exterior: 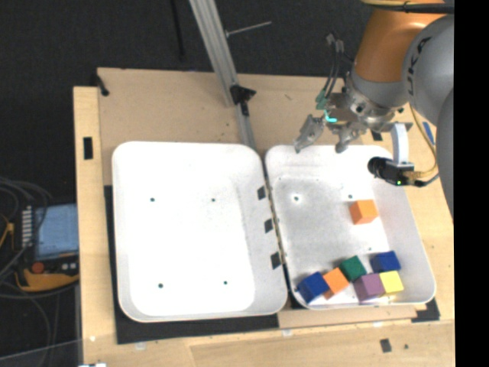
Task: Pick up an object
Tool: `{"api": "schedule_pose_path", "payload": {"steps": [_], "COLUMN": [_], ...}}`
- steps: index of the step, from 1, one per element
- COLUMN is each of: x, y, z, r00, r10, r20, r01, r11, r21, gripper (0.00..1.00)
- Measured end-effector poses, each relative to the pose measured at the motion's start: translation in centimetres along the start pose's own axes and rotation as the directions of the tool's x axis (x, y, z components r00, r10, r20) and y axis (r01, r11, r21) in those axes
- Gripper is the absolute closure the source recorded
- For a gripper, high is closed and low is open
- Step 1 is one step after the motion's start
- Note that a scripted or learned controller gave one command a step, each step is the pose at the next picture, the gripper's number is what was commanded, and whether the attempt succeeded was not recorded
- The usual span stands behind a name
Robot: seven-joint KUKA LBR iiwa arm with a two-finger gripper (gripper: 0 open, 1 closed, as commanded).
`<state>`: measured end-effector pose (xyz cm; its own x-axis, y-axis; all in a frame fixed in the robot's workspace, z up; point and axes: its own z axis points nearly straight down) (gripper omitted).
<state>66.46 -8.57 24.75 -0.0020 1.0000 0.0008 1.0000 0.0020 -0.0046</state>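
**Q:** Blocks — where do they lie, and where is your gripper?

**A:** My gripper (322, 139) hangs over the far edge of the right bin (321, 212), fingers (306, 136) spread apart with nothing between them. It touches no block. The orange band of my arm (386, 40) sits above it, toward the upper right.

**Q:** Nearest block to the tool?

**A:** A lone orange block (364, 211), resting on the bin floor, well apart from the fingers and toward the bin's right side.

**Q:** And the rest?

**A:** Clustered along the near edge of the same bin. Left to right: a blue block (312, 286), a second orange block (335, 280) touching it, a green block (352, 268) just behind, a purple block (370, 287), a yellow block (392, 283) beside the purple one, and another blue block (385, 262) behind the yellow.

**Q:** Anything else noted?

**A:** The left bin (191, 228) lies beside the right one, their edges meeting. A grey metal pole (218, 48) slants up from between the bins' far corners. A black cable-mounted part (386, 168) hangs off my wrist over the right bin's far right corner.
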Motion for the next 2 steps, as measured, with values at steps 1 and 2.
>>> {"api": "schedule_pose_path", "payload": {"steps": [1, 2], "x": [0.0, -0.7], "y": [0.1, 0.1], "z": [-0.3, 4.0], "r00": [1.0, 1.0], "r10": [-0.001, 0.003], "r20": [0.002, 0.004], "r01": [0.001, -0.003], "r11": [1.0, 1.0], "r21": [-0.005, -0.002], "gripper": [0.0, 0.0]}}
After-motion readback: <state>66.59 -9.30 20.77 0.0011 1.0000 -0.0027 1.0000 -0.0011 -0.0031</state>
